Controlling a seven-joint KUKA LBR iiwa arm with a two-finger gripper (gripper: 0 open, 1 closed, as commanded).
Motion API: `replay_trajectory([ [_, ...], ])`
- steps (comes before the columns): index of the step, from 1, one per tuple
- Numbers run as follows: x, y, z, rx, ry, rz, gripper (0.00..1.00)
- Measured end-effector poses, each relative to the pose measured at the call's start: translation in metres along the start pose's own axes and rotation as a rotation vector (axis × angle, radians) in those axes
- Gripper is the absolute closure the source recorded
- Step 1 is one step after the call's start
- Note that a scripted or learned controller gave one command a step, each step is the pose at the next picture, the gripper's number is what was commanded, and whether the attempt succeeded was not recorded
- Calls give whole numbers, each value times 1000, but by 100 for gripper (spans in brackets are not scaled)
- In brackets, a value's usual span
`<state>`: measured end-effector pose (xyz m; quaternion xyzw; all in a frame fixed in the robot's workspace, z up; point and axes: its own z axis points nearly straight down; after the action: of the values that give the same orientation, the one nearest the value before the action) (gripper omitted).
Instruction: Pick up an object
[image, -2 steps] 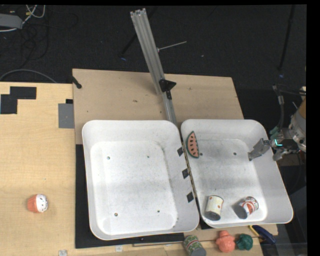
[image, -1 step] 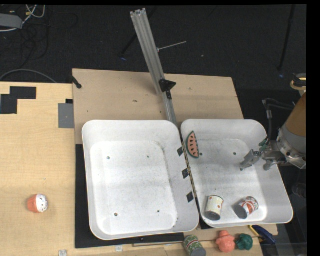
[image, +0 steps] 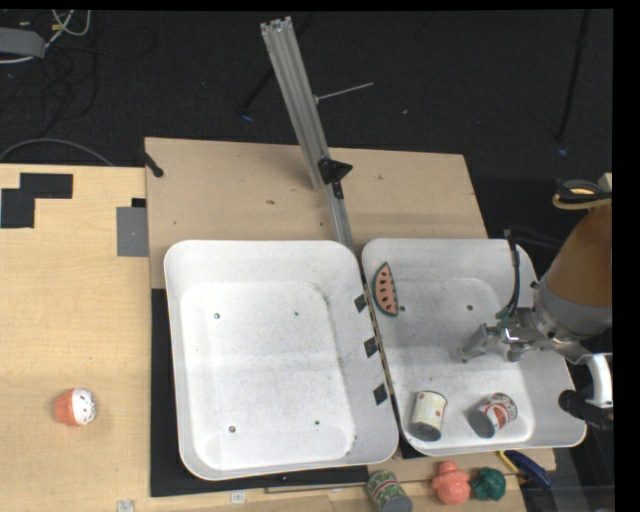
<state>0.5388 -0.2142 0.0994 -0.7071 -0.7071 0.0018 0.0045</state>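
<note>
In the right bin (image: 450, 265) lie a watermelon slice toy (image: 385, 289) near its left wall, a white cup (image: 429, 414) on its side at the front, and a small red and white can (image: 494, 414) to the right of the cup. My gripper (image: 485, 342) reaches in from the right, low over the bin's middle right, above the can and cup and apart from both. The view is too small to tell how its fingers stand, and nothing shows between them.
The left bin (image: 200, 265) lies beside the right one. A metal rail (image: 300, 100) slants up from between the bins. In front of the right bin sit a dark can (image: 384, 489), a pink toy (image: 450, 483) and a green toy (image: 489, 484). An orange ball (image: 75, 407) rests on the wooden bench at far left.
</note>
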Motion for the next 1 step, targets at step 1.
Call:
replay_trajectory([
  [1,0,0,7,-8,-3,1,0],
])
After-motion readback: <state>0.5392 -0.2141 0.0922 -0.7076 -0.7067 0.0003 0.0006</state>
